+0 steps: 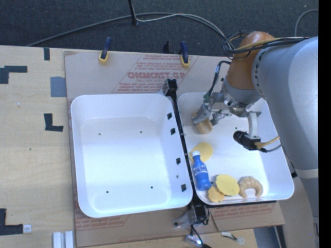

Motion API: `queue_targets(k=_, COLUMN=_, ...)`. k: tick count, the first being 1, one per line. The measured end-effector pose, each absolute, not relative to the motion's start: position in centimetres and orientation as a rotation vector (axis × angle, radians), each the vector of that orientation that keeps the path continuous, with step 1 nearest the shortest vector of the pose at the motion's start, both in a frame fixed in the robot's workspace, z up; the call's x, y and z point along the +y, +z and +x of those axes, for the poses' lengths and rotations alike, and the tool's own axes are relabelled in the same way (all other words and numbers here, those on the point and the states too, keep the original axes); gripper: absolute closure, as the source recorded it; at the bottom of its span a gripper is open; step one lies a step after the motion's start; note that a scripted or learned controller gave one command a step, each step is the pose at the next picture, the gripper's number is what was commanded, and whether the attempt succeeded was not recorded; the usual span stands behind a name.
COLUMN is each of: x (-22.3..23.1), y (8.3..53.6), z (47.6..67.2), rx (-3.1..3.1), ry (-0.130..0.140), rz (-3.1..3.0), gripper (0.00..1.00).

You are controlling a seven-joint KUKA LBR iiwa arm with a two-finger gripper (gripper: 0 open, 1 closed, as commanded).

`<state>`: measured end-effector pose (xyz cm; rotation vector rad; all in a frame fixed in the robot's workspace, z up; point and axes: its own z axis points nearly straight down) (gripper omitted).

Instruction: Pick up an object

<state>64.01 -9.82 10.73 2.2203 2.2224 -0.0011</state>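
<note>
Gripper: the gripper [207,117] is metal, grey and angular, low in the far part of the right bin; a tan rounded piece [203,126] sits right at its tips, touching them, but I cannot tell how wide it is set or whether it grips that piece.
Arm: smooth grey casing with an orange band [243,66] above the wrist, black cables looping off it.
Right bin: the right bin [276,164] is a shallow white plastic tray with rounded corners and a glossy floor.
Below the gripper: a flat pale yellow round piece [203,151], then a small blue bottle [200,174] with a white cap, lying along the bin's left wall.
Near corner: two more flat yellow round pieces [225,186], overlapping, and a tan croissant [251,186], curved and ridged, just beside them.
Left bin: the left bin [83,138] is the same white plastic, joined to the right one by a black clipped divider [178,138].
Counter: the counter [26,138] is pale wood grain with dark tape marks; brown cardboard [145,74] with red print lies under the bins, held by blue and yellow clamps [106,50].
Room: dark carpet [62,14] beyond the counter, with cables [170,17] trailing across it.
</note>
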Motion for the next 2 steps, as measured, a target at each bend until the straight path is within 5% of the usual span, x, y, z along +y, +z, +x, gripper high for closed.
queue_targets(k=1, x=-1.6, y=18.9, z=63.5, rx=2.227, ry=0.01, rz=2.211, gripper=1.0)
queue_targets(k=2, x=5.4, y=19.9, z=66.8, rx=2.229, ry=0.002, rz=2.215, gripper=1.0)
